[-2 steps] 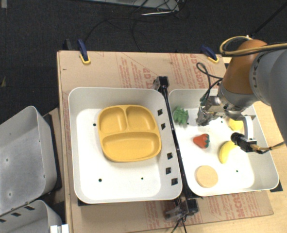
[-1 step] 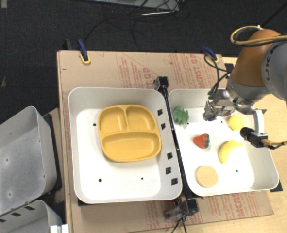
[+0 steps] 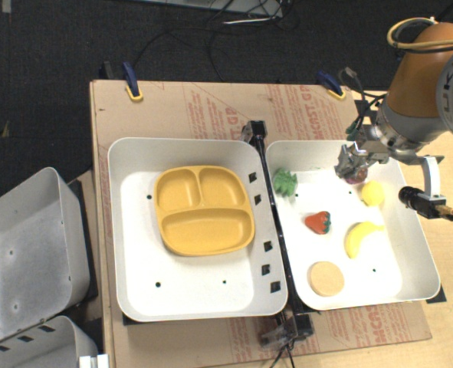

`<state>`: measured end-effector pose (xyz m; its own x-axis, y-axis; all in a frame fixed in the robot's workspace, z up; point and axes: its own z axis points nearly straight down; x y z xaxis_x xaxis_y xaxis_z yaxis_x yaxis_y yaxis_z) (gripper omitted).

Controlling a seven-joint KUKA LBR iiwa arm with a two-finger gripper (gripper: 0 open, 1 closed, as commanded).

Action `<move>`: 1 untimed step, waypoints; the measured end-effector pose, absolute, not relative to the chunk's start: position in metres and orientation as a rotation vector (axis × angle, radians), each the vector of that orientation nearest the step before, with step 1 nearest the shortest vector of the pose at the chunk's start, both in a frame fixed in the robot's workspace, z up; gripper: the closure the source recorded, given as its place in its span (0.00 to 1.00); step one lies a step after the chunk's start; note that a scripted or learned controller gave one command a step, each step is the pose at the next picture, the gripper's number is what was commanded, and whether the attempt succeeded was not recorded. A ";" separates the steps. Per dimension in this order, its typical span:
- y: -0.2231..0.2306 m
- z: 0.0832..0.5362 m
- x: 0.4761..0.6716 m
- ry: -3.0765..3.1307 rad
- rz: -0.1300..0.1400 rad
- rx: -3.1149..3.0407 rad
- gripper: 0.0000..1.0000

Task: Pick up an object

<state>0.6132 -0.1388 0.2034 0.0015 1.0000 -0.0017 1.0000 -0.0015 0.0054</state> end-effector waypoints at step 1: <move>-0.139 0.229 0.614 2.222 0.002 2.217 1.00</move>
<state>0.6140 -0.1386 0.2294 -0.0020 1.0000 -0.0009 1.0000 0.0020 0.0030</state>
